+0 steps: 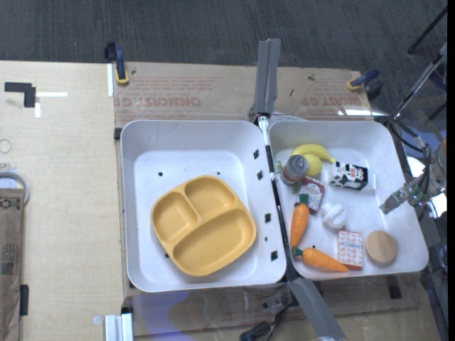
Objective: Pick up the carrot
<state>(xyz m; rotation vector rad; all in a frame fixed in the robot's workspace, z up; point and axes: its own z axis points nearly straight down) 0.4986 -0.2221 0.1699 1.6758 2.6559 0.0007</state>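
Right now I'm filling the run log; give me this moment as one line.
task: pick up carrot | carrots: right bin, untouched | gripper: at bin's right rim, not holding | left bin: yellow plate

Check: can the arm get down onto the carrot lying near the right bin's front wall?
Probably yes: that carrot lies uncovered, open from above. The small box touching it could crowd the pincer.

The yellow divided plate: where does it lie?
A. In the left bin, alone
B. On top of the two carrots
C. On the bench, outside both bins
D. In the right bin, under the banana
A. The yellow divided plate lies flat inside the left bin, with nothing else beside it, while the banana and both carrots sit in the right bin.
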